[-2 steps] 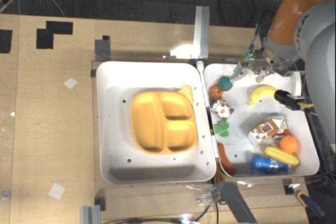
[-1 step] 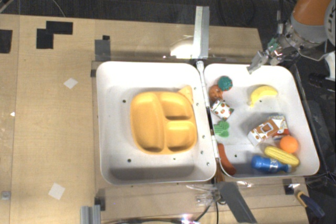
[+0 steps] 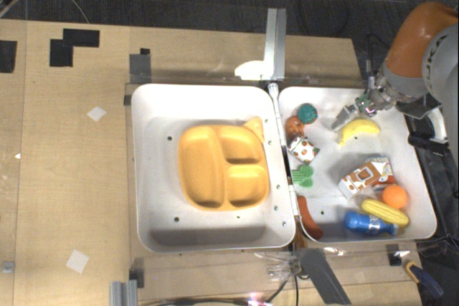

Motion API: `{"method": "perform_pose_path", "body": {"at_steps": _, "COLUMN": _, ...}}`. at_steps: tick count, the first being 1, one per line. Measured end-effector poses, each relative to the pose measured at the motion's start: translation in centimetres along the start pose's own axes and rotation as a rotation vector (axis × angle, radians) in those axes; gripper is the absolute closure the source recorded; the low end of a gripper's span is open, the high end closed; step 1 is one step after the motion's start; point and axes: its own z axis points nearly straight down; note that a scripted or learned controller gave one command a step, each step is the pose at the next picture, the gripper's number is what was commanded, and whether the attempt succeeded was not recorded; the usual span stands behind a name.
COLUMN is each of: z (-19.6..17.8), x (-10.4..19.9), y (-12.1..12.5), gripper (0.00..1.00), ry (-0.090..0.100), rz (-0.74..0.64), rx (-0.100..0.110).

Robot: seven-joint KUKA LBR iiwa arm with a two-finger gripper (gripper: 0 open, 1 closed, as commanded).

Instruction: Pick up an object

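Gripper (image 3: 349, 114) beside banana (image 3: 358, 130), teal ball (image 3: 307, 112) nearby.

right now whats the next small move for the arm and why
Probably a short drop toward the banana. The gripper sits in the right bin at the banana's upper left end, with nothing seen between the fingers, so no object is picked up yet, and the banana is the nearest one.

Grey arm (image 3: 423, 54) reaching from the right, end effector (image 3: 349, 115) lowered.
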Motion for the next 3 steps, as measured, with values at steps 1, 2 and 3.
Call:
{"method": "perform_pose_path", "body": {"at_steps": 1, "z": 0.2, "x": 3.1, "y": -0.9, "gripper": 0.00, "ry": -0.004, "rz": -0.024, "rx": -0.008}}
{"method": "perform_pose_path", "body": {"at_steps": 2, "z": 0.2, "x": 3.7, "y": 1.8, "gripper": 0.00, "ry": -0.002, "rz": 0.336, "rx": -0.008}}
{"method": "perform_pose_path", "body": {"at_steps": 3, "z": 0.3, "x": 3.9, "y": 1.6, "gripper": 0.00, "ry": -0.004, "rz": 0.086, "rx": 0.000}}
